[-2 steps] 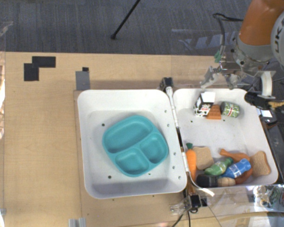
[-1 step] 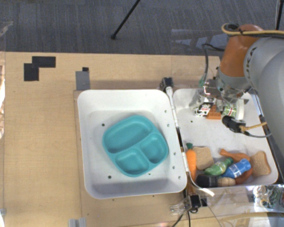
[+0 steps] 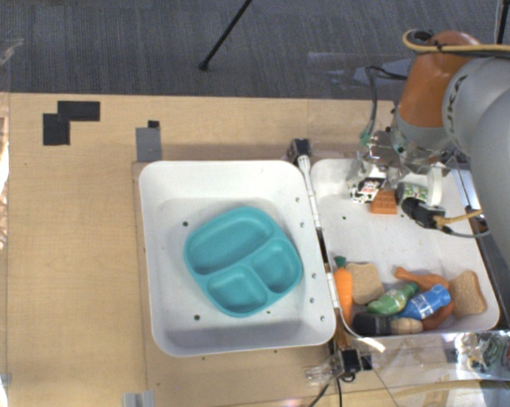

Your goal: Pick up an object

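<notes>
Tool [image 3: 380, 184] at right bin's [image 3: 457, 258] far edge, grip state unclear, toys [image 3: 404, 297] crowd near edge, middle floor bare

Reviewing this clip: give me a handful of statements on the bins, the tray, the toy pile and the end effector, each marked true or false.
1. The turquoise three-compartment plastic tray lies in the left white bin. True.
2. The tray's compartments hold toy food. False: they hold nothing; the toys lie in the right white bin.
3. The toy pile, including the orange plastic carrot and the blue plastic bottle, sits along the right bin's near edge. True.
4. The end effector is down among the toy pile. False: it is at the right bin's far end, apart from the pile.
5. The green toy bottle lies beside the blue bottle. True.
</notes>
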Robot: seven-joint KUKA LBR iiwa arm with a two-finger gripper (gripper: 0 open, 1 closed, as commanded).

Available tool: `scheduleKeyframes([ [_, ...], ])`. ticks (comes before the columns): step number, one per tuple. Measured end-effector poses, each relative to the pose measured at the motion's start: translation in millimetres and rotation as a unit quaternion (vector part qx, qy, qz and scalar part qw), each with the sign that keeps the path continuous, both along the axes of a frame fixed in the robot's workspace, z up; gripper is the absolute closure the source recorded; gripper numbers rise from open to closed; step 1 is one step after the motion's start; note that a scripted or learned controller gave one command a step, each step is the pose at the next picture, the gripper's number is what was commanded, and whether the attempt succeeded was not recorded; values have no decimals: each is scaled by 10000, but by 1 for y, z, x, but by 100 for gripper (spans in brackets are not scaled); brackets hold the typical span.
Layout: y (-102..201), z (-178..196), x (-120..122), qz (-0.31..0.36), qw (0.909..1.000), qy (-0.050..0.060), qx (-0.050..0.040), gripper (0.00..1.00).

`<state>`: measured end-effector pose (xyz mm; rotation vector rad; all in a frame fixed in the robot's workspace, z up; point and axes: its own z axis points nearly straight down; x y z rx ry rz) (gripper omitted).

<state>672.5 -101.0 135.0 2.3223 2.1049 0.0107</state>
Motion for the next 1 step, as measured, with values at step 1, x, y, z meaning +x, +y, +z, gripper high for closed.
scheduleKeyframes([
  [1, 26, 54, -63, -289, 9996, 16, 14, 100],
])
